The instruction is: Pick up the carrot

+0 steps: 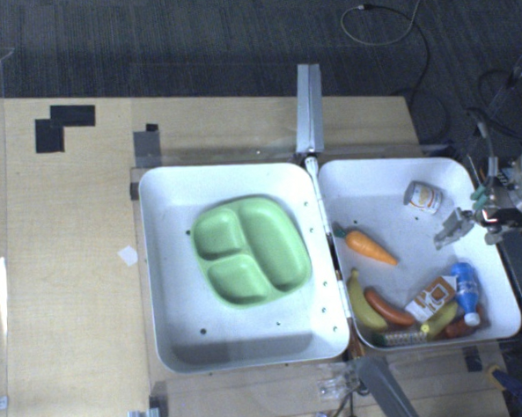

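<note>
Lying in the right bin (pixel 391 176), the carrot (pixel 370 247) sits well left of the fingers (pixel 453 228), their spread unclear.

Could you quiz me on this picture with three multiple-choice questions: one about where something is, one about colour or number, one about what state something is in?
1. Where does the carrot lie?
A. right bin
B. left bin
C. on the floor

2. What colour is the divided tray?
A. red
B. green
C. black

3. Is the carrot in the end effector?
A. yes, lifted
B. no, it lies apart on the bin floor
C. yes, pressed against the can

Answers: 1 A, it rests near the right bin left wall. 2 B, pale green plastic. 3 B, bare white floor separates them.
</note>
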Controlling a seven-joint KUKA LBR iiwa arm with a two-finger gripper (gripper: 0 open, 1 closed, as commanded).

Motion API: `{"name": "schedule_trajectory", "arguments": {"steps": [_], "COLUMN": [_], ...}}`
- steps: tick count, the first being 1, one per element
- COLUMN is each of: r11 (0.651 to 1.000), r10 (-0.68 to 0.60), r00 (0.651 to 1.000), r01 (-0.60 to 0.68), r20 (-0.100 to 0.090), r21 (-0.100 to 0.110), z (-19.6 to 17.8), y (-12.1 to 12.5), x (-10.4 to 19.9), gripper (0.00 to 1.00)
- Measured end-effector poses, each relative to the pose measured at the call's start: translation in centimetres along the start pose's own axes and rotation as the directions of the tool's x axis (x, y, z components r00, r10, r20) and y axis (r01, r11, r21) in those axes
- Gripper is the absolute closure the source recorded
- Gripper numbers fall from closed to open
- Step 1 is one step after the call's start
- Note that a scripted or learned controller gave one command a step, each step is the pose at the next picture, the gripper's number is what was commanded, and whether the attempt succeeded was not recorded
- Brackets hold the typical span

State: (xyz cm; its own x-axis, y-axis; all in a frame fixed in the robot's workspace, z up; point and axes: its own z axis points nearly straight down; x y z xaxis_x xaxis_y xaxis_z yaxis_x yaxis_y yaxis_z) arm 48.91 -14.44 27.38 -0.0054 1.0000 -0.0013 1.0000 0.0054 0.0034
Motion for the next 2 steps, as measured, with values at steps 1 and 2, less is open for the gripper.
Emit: {"name": "schedule_trajectory", "arguments": {"steps": [1, 2], "r11": [0.997, 0.997], "r10": [-0.075, -0.072], "r00": [0.997, 0.997], "r01": [0.075, 0.072], "r20": [-0.001, -0.002], "r21": [0.0, 0.002], "z": [9.0, 17.1], "y": [3.0, 7.8], "x": [6.4, 5.2], "gripper": [0.0, 0.0]}}
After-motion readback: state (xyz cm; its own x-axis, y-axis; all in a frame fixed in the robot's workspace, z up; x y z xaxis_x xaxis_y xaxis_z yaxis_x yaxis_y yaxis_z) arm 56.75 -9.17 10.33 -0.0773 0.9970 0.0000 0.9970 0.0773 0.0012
